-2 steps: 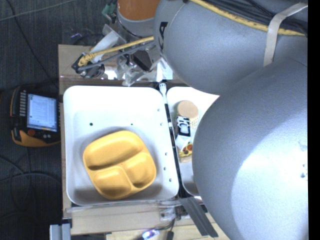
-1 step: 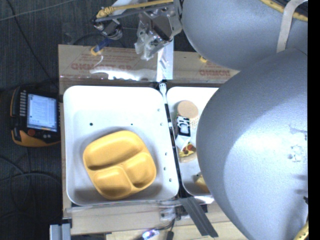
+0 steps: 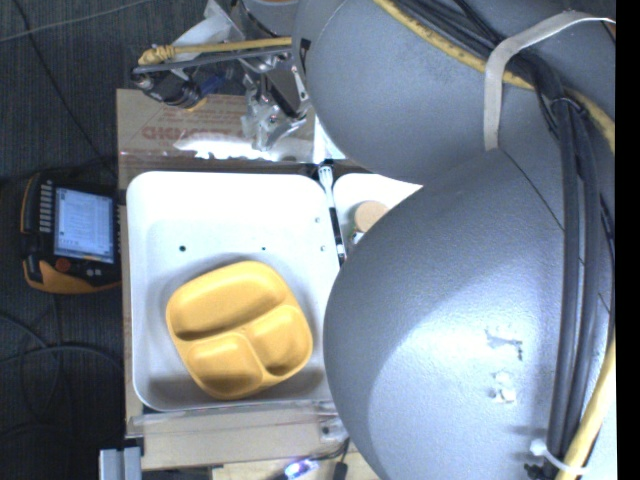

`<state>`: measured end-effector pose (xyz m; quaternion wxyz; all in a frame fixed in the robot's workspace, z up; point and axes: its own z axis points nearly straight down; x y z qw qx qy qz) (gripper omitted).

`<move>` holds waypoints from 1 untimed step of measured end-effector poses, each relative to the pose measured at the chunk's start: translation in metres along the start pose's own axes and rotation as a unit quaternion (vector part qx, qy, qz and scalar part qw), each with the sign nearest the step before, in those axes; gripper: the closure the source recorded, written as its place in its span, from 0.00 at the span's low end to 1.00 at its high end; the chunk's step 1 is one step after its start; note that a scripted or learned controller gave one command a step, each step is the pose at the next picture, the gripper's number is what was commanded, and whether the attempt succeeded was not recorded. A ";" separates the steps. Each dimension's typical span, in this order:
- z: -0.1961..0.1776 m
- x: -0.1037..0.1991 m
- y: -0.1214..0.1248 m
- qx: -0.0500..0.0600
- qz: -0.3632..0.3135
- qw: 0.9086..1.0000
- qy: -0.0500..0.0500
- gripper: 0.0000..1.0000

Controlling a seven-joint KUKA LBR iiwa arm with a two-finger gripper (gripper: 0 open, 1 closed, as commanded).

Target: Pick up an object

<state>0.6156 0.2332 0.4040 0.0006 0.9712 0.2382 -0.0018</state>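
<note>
On a dark-carpeted bench, the left bin (image 3: pixel 150 268) holds a yellow divided tray (image 3: pixel 238 326), while the gripper (image 3: pixel 270 118), beyond that bin's far edge, should descend onto the tray's rim.

The single camera is looking down at a slant from above the table, sitting so close to the arm (image 3: pixel 470 218) that its grey body is filling the right side, while the gripper (image 3: pixel 270 118) is showing beyond the left bin (image 3: pixel 150 208).
</note>
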 end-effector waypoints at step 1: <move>-0.028 -0.019 0.062 0.000 0.118 0.993 0.000 1.00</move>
